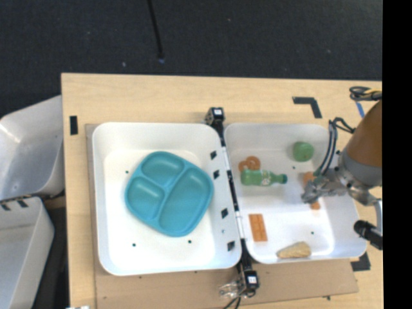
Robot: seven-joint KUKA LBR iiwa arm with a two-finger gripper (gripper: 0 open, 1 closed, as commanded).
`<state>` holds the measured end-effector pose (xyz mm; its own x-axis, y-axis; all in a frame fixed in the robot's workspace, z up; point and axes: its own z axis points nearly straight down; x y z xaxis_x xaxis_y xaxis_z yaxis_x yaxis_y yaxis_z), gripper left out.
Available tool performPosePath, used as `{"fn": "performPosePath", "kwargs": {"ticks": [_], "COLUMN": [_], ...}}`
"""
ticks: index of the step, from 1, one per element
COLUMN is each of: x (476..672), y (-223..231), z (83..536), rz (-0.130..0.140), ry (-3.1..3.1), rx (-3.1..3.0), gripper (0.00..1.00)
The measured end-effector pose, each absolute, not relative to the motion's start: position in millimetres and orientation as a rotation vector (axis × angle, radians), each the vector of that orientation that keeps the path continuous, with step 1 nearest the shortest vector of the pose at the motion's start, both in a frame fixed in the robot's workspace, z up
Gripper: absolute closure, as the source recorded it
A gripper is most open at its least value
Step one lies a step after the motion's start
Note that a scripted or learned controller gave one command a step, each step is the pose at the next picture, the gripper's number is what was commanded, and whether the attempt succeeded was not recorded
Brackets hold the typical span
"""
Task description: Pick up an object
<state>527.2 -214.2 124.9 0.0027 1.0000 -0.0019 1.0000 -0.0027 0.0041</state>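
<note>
My gripper [315,192] hangs low over the right bin [277,134], near its right side. Whether it is spread or closed I cannot tell; the metal there is small and blurred. A small orange piece [309,178] shows just beside it, partly covered, with another orange bit at its lower edge; I cannot tell whether I touch either. A green ball [303,150] lies just above. To my left lie a green bottle [262,179] and an orange ring [250,164] touching it. Below left sits an orange block [257,227]; below, a tan wedge [294,251]. Well left, a blue tray [168,193] sits in the left bin [109,237]. My arm [367,147] is cut off at the right.
</note>
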Motion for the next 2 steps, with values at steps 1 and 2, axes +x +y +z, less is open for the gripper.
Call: {"fn": "performPosePath", "kwargs": {"ticks": [1,2], "x": [533.7,535.4], "y": [-212.0,-213.4], "z": [187.5,238.8], "rz": [0.005,0.005], "ry": [2.22,2.22], "rx": [2.213,2.212], "gripper": [1.0,1.0]}}
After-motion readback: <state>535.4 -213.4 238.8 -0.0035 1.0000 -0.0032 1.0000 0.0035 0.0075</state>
